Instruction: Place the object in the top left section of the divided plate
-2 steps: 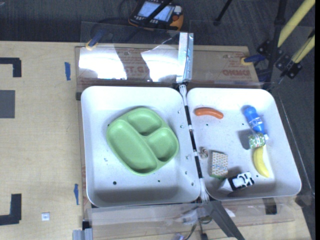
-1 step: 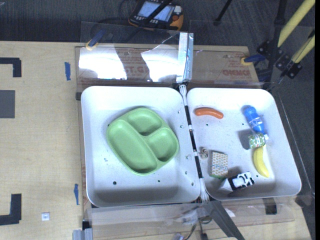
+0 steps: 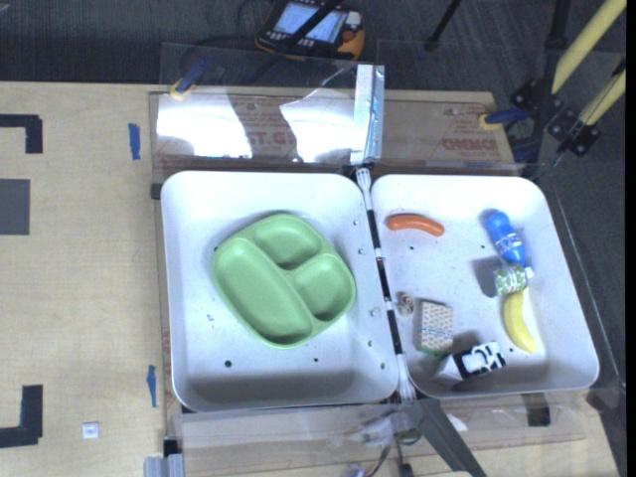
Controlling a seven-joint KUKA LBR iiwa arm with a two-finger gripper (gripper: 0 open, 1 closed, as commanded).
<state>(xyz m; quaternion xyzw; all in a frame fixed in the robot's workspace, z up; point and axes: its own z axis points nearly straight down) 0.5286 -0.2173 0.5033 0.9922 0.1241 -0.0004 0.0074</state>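
A green divided plate (image 3: 283,278) lies in the left white bin (image 3: 199,217), turned at an angle, with one large section and two smaller ones. In the right bin (image 3: 566,356) lie an orange sausage-shaped piece (image 3: 414,225), a blue bottle (image 3: 504,237), a yellow banana (image 3: 519,323), a small green-and-white wrapped item (image 3: 512,280), a patterned square packet (image 3: 434,324) and a black-and-white block (image 3: 480,360).
A clear plastic divider wall (image 3: 367,117) stands behind the bins. A tablet-like device (image 3: 310,25) lies on the floor beyond the bench. Tripod legs and a yellow pole (image 3: 586,33) stand at the upper right. Wooden bench surface (image 3: 70,266) spreads to the left.
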